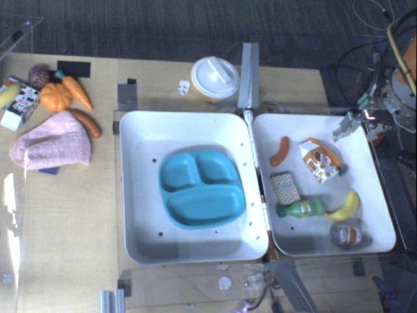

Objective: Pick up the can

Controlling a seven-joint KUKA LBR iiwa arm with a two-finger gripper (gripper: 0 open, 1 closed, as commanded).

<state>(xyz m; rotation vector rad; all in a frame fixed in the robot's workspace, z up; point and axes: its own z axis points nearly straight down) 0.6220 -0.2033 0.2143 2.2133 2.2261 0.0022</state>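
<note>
One squat silver-topped, brown-labelled can [346, 235]

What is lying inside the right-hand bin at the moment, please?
The right bin holds a can near its front corner, a banana, a green bottle, a small carton, a sausage and a speckled sponge. Nothing visibly covers the can.
</note>
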